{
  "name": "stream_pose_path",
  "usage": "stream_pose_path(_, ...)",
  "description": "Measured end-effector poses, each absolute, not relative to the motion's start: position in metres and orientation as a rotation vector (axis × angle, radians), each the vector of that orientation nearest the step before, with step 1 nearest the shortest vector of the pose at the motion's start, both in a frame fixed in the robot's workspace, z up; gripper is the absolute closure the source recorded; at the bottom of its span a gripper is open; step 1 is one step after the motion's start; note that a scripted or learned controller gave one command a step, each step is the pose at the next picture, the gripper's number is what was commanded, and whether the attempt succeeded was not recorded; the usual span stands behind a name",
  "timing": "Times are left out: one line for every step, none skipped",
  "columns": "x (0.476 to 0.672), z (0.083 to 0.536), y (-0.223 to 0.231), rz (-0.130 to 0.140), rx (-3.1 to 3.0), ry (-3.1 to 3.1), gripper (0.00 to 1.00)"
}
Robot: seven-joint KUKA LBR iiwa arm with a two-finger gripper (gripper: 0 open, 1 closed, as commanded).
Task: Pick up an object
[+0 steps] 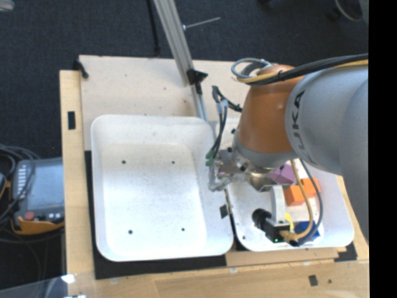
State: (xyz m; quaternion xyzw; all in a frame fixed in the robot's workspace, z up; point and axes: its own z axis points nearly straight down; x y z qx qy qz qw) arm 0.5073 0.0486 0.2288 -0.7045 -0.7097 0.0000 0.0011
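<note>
Beside the arm [291, 123], an orange block [296, 194] lies in the right bin [332, 228]; jaws' state unclear.

Left bin [152, 188]: white, finely speckled, with a few dark dots. Right bin [332, 228]: white. Counter [124, 82]: pale tan wood, set on a dark, near-black floor [74, 17]. Arm [322, 120]: grey casing with an orange band [263, 113]. At lower right of the frame, a purple block [284, 174], an orange block [296, 194], and what may be a blue-and-yellow item [304, 230], partly hidden. Pendant [37, 194] at left edge: grey with orange trim.
</note>
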Motion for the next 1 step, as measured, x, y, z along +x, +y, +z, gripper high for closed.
stream_pose_path(0.5004, 0.2287, 0.0928, -0.001, -2.211, -2.228, 1.0)
